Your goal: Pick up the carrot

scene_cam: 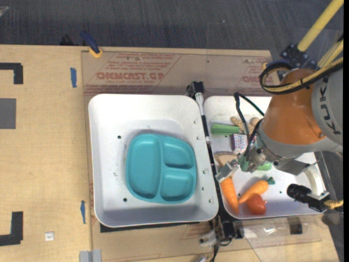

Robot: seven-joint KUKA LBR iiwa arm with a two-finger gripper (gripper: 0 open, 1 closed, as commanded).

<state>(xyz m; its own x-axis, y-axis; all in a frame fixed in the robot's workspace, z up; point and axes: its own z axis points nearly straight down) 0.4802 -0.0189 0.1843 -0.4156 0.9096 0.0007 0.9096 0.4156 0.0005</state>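
Two orange carrot-like pieces lie at the front of the right bin (283, 209). One carrot (229, 194) lies lengthwise near the bin's left wall. The other carrot (254, 189) lies slanted, with a green top towards the right. My gripper (235, 168) hangs just above and behind them, over the bin's left half. It looks open, with nothing between its fingers. The orange-banded wrist hides the bin's middle and right.
A red tomato-like piece (256, 204) touches the slanted carrot at the front. A green piece (223, 128), a purple packet (238, 142) and a tan piece (222, 158) lie further back. The left bin (103, 146) holds a teal divided plate (162, 168).
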